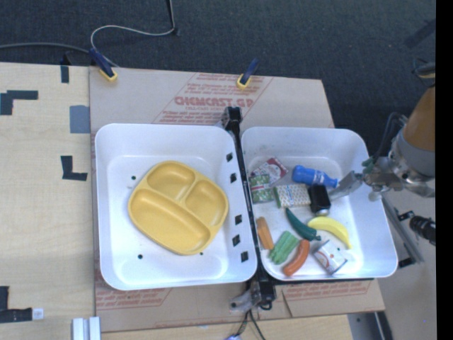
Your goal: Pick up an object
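The right bin [354,144] holds several small items. Among them are a blue bottle [311,175], a black block [320,199], a yellow banana [330,229], a dark green pepper [301,225], a red chili [296,258], a green bundle [283,246] and an orange carrot [264,232]. My gripper [348,184] reaches in low from the right, over the bin's right side. It is just right of the blue bottle and the black block, and nothing is visibly held in it.
A yellow divided plate [178,206] lies in the left bin [113,190]. Snack packets [267,172] and a checked packet [292,195] sit near the centre divider [237,183]. A red-and-white carton [331,259] lies at the right bin's front. The arm's wrist [414,161] overhangs the bin's right rim.
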{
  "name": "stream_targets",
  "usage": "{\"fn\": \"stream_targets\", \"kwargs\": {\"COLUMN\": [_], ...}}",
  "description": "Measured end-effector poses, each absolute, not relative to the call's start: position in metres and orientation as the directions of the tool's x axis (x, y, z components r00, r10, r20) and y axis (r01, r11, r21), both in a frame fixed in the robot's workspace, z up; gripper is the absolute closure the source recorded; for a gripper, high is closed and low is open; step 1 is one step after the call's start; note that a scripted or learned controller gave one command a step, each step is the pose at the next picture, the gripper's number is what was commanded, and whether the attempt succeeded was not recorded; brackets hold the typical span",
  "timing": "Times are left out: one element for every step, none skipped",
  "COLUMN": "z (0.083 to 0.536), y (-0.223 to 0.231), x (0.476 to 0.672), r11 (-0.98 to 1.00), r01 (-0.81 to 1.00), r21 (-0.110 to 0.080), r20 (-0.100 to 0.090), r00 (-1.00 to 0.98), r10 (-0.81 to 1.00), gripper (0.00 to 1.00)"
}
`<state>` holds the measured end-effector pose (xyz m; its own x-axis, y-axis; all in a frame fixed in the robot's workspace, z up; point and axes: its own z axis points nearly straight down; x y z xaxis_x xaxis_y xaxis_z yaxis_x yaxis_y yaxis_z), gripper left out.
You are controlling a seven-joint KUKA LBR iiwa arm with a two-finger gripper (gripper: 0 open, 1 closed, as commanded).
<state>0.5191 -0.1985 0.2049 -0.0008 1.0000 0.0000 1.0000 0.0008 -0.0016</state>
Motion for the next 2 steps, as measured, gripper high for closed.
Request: {"fn": "stream_targets", "kwargs": {"z": [0.0860, 0.0870], "y": [-0.2163, -0.2185], "x": [0.5378, 0.5339], "r11": [0.005, 0.008], "r01": [1.000, 1.000], "r21": [0.005, 0.008], "r20": [0.004, 0.005], "r00": [-0.005, -0.008], "r10": [1.000, 1.000], "gripper": [0.00, 0.00]}}
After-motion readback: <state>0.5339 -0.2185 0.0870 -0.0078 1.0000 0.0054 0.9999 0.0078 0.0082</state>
